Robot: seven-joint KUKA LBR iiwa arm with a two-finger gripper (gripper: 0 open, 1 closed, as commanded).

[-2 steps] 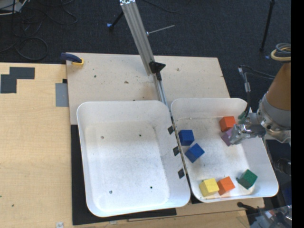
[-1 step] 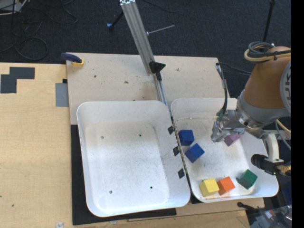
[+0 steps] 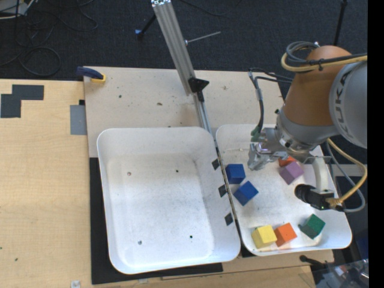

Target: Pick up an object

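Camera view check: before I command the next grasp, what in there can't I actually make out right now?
- Gripper: finger state unreadable in the camera view; small, against wrist clutter.
- Orange object beside the purple block: mostly hidden under the arm's wrist, shape unclear.
- Right bin: far rim covered by the arm.
- Green block: near the rim; contact unclear.

Dark carpet floor [image 3: 90,23] behind the bench, black cables [image 3: 36,47] looped across it at upper left. Pale wooden bench top [image 3: 36,179] fills the left side, with dark grey inset patches [image 3: 21,98] near its far edge. A lighter speckled board [image 3: 150,95] lies under the far side. An aluminium rail [image 3: 177,44] slants up from the bench, checkered marker at its tip. A blue-and-yellow clamp [image 3: 91,74] sits at the board's far-left corner. Even, flat light.
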